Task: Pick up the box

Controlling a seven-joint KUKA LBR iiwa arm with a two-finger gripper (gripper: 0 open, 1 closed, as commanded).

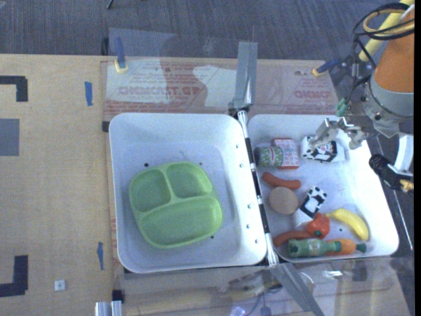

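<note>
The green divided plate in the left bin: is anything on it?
Empty. The green divided plate lies flat in the left white bin, and all three compartments show bare green.

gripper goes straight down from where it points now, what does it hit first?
Most likely the black-and-white box at the back of the right bin. The gripper hangs just above it, fingers pointing down onto its top. Height is hard to judge from this slanted view.

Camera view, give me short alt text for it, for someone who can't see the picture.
The gripper hovers over a black-and-white box at the back of the right bin, which also holds a banana, a green bottle and other toy foods. The left bin holds a green divided plate.
</note>
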